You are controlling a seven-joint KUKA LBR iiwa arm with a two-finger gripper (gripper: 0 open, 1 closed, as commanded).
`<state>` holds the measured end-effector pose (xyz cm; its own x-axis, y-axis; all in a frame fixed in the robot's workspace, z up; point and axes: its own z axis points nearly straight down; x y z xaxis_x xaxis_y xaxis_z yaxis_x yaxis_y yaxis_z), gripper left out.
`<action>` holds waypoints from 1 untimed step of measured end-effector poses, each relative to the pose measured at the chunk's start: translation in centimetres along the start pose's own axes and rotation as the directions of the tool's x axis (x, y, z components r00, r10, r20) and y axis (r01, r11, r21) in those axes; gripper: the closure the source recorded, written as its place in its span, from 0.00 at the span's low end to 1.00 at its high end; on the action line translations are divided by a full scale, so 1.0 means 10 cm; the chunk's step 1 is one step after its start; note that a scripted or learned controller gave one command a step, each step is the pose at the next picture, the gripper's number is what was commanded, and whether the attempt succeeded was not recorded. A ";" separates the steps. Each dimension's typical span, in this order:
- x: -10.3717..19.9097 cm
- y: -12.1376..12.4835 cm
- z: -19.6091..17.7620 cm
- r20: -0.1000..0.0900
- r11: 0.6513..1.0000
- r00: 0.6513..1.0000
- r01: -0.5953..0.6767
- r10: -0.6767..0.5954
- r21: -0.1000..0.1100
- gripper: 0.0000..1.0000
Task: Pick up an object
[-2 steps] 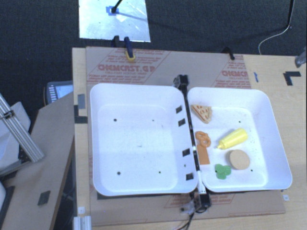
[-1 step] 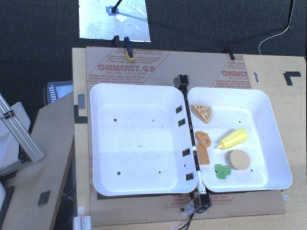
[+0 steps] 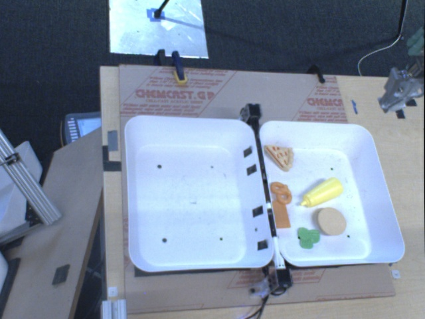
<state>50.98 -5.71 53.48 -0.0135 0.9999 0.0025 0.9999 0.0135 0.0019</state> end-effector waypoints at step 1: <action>0.93 -0.23 0.00 0.000 1.000 1.000 0.000 0.000 0.000 1.00</action>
